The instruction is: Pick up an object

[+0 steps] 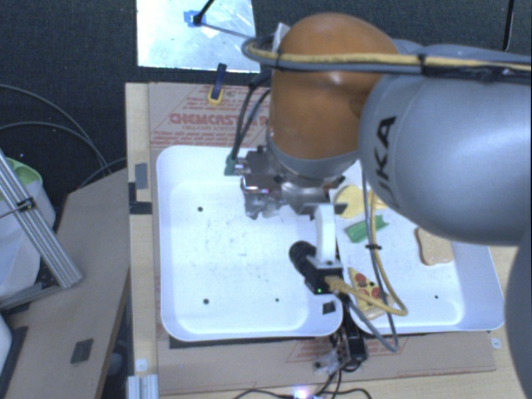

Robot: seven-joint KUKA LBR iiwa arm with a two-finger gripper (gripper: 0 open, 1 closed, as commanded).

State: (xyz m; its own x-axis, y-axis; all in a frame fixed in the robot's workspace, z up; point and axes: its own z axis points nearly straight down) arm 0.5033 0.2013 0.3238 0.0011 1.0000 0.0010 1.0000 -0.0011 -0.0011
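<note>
The grey arm with its orange band covers the middle of the view. Its gripper hangs below the wrist over the far right part of the left bin; the wrist hides its tips. In the right bin, partly under the arm, lie a yellow piece, a green piece, a tan bread-like piece and a small red-and-yellow piece. I see nothing held by the gripper.
A white bracket and a black camera-like unit hang from the wrist, with cables trailing over the bins' shared wall. Both bins sit on cardboard. A metal frame stands at the left.
</note>
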